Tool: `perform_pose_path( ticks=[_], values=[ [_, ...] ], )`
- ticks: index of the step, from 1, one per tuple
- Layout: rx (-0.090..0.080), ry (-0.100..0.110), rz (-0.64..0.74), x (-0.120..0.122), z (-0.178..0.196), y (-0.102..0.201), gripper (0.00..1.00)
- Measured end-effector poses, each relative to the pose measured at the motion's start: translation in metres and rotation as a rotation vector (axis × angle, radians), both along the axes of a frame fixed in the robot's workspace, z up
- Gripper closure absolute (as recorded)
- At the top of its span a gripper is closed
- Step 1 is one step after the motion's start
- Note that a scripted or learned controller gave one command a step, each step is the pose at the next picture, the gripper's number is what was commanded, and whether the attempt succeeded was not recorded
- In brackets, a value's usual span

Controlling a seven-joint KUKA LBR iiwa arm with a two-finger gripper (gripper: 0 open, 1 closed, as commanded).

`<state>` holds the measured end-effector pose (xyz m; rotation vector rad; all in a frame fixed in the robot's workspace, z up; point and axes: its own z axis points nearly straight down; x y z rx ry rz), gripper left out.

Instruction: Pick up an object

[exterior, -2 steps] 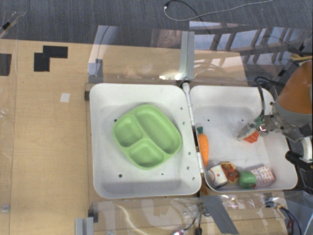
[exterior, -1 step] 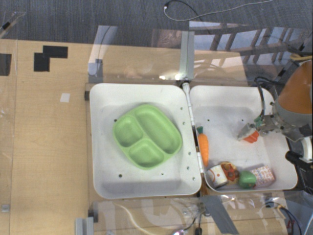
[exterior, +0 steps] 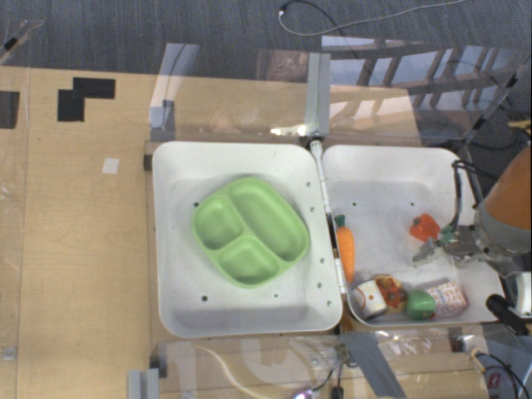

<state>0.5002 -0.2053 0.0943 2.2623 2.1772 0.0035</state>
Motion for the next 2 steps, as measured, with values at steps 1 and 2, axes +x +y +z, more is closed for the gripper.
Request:
perform_pose_path(
  ticks=[1,2],
  values=[
    [-0.002,-0.008,-0.062,0.097,-0.006,0.005,0.00],
    [-0.004,-0.010,0.008,0.078,-0.005,0.008,0.00]
  ],
)
